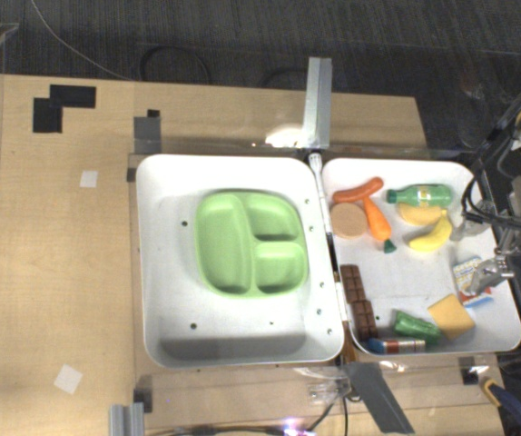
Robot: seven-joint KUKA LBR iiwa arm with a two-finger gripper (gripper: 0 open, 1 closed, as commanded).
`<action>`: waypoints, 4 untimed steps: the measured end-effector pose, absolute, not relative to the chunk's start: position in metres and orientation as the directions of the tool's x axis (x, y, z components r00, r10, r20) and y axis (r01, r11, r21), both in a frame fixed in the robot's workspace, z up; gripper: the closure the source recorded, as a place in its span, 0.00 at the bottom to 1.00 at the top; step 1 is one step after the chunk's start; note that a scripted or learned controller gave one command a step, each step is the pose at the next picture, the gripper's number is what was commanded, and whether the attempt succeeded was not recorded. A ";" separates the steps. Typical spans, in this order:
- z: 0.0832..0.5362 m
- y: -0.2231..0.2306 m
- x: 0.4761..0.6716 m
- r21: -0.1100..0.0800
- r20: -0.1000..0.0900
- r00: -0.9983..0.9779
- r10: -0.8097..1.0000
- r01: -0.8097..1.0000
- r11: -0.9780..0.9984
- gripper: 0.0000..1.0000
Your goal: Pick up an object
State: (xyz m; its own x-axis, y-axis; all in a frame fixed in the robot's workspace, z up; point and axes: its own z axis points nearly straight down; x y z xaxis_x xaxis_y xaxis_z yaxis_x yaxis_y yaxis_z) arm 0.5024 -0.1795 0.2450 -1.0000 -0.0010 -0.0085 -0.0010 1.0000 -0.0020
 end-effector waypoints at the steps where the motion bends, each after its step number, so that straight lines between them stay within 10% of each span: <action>1: 0.139 -0.160 0.545 0.002 0.001 -0.998 0.066 0.066 0.998 0.00; 3: 0.089 -0.087 0.629 0.003 -0.006 -0.973 0.230 0.230 0.973 0.00; 4: 0.090 -0.110 0.604 -0.005 -0.014 -0.952 -0.304 -0.304 0.953 0.00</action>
State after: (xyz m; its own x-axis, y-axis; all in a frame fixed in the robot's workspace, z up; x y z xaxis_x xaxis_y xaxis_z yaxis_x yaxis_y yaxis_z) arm 0.6041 -0.1105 0.0899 -0.9525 -0.3043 -0.0140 -0.3043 0.9526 -0.0054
